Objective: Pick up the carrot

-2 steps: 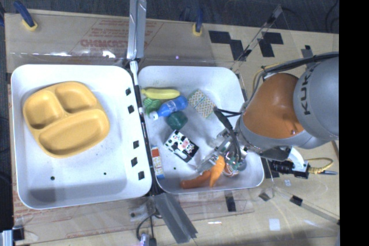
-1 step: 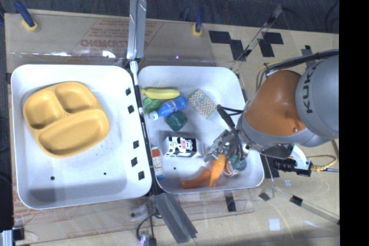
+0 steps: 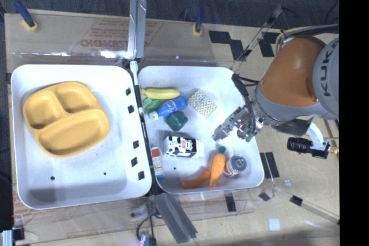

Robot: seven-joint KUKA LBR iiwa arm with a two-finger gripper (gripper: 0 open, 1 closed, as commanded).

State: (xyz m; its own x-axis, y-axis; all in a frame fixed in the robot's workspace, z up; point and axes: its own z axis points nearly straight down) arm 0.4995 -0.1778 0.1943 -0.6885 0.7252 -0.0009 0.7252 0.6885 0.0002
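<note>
At five o'clock in the right bin [image 3: 173,72], the carrot [image 3: 217,166] lies just below the hand [image 3: 230,127], whose spread cannot be told; descend aligned across its width.

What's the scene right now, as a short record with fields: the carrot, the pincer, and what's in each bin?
carrot: orange carrot, lying near the front edge of the right bin
pincer: pincer over the right bin, above the carrot in the view, nothing seen in it
left bin: yellow divided plate
right bin, also: banana, blue bottle, patterned sponge, black-and-white carton, small can
</note>
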